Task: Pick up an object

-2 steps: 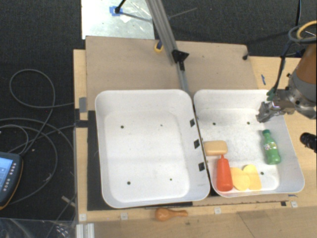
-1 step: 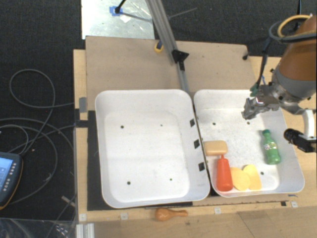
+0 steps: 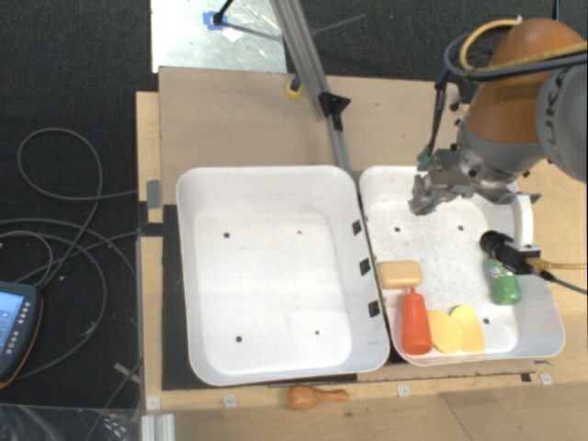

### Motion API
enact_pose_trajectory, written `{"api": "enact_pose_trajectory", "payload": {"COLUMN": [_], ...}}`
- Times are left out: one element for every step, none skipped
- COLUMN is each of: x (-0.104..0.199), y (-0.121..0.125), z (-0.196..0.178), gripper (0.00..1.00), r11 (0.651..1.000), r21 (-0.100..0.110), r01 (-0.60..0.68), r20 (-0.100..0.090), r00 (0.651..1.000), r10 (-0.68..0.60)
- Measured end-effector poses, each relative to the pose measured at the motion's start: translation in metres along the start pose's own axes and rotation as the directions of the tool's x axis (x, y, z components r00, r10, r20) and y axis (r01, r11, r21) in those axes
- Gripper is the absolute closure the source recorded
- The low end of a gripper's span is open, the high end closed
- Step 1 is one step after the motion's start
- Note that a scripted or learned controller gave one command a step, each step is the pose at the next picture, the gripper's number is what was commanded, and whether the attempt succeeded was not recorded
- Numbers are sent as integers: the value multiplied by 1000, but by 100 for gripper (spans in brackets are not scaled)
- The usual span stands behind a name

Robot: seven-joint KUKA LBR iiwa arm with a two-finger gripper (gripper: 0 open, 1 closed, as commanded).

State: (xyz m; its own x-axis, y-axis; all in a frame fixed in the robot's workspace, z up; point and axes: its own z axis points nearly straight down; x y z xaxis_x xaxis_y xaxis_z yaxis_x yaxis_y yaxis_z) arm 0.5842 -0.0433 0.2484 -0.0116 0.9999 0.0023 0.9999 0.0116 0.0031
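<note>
Gripper (image 3: 424, 198) hovers over the right bin (image 3: 386, 184) near its far edge, jaw state impossible to tell, while a tan block (image 3: 400, 274), red-orange bottle (image 3: 414, 322), yellow pieces (image 3: 457, 330) and green object (image 3: 504, 288) lie along its near edge.

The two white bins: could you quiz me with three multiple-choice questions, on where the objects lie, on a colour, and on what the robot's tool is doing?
1. Where do the objects lie?
A. left bin
B. right bin
C. both bins

2. What colour is the long object beside the tan block?
A. red-orange
B. blue
C. black

3. Where is the tool?
A. above the right bin's far part, apart from the objects
B. touching the green object
C. over the left bin

Answers: 1 B, all pieces sit along the right bin's near and right sides. 2 A, it is red-orange. 3 A, bare floor lies under it.
</note>
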Motion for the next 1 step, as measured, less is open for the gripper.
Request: {"api": "enact_pose_trajectory", "payload": {"x": [50], "y": [4], "z": [13], "gripper": [100], "r11": [1000], "r21": [3], "r01": [-1], "r20": [1], "r00": [1000], "r10": [1]}}
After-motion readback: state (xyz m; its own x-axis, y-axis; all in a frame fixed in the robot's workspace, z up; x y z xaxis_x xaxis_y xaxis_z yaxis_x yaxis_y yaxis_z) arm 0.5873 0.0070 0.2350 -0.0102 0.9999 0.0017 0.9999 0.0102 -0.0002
